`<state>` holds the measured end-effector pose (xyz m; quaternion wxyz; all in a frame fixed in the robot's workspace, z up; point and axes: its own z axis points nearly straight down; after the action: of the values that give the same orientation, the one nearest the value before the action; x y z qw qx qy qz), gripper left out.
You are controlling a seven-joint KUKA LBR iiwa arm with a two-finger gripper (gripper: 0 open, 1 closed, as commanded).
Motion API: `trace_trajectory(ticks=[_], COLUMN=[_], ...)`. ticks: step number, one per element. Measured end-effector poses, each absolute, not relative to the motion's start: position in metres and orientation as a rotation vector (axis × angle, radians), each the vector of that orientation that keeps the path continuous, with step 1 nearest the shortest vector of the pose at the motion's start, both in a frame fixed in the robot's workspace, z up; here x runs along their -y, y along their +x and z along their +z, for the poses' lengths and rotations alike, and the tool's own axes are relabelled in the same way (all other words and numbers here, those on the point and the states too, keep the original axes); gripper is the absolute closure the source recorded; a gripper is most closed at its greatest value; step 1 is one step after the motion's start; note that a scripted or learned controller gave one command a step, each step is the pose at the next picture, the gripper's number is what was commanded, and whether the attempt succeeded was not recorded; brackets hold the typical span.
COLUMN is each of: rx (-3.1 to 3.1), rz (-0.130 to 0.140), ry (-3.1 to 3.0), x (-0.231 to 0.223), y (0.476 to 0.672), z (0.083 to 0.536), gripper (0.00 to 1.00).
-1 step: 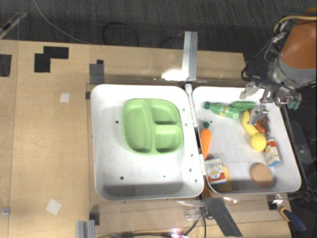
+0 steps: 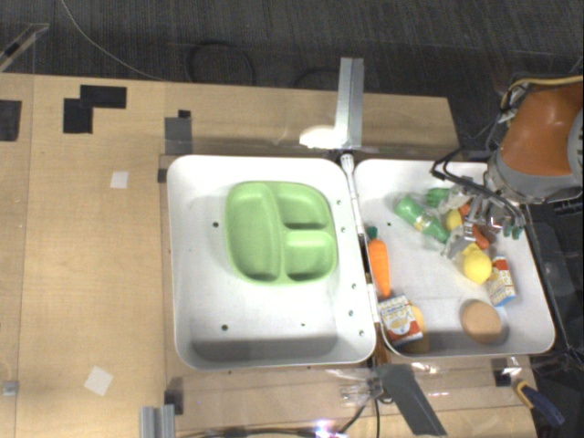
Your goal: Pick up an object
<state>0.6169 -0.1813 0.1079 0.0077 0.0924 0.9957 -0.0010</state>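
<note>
2 white bins sit side by side mid-frame. The left bin [image 2: 196, 336] holds a green divided tray [image 2: 278, 231]. The right bin [image 2: 538, 331] holds a carrot [image 2: 379, 265], green bottle [image 2: 422, 215], lemon [image 2: 476, 265] and brown ball [image 2: 481, 321]. The gripper [image 2: 482, 219] hangs at the bottle's right.

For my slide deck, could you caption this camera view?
KUKA gripper poised over toys in right bin, near a lemon and carrot; green tray in left bin.
</note>
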Motion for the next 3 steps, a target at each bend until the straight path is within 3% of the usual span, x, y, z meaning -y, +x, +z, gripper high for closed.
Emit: trace_trajectory(ticks=[2,3], rx=[-3.099,-3.101], rz=[-0.001,0.003], ry=[0.428,0.406], x=[0.146,0.088], y=[0.580,0.586], z=[0.089,0.090], gripper=[0.00,0.00])
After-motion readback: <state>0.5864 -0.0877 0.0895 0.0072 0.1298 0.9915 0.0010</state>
